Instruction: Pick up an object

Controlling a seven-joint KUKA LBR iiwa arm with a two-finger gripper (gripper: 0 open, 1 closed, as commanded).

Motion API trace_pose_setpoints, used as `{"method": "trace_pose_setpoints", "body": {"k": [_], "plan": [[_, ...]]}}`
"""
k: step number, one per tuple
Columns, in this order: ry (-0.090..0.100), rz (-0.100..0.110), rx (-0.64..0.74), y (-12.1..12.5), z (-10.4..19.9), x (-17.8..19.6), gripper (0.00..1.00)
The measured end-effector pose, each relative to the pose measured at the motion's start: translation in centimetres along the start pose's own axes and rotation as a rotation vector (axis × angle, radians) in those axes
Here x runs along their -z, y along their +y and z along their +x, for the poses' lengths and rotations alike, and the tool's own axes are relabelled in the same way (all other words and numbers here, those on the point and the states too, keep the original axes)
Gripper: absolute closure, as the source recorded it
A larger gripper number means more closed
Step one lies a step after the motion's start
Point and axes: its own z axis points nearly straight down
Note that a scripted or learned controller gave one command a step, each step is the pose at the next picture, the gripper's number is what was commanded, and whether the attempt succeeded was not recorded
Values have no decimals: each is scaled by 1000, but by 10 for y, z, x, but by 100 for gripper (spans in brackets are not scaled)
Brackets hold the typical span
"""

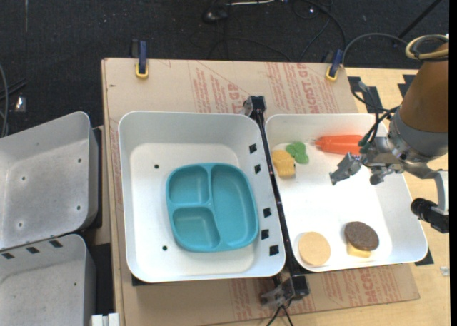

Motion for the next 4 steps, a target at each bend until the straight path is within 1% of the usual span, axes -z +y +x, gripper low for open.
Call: {"method": "trace_pose_setpoints", "body": {"k": [1,2,3,4], "plan": [[-2,-13,3,3,1,7,0],[-2,-13,2,11,6,-50,0],[-1,-9,0,3,3,-110,0],[-2,-12,2,3,4,-128,0]]}}
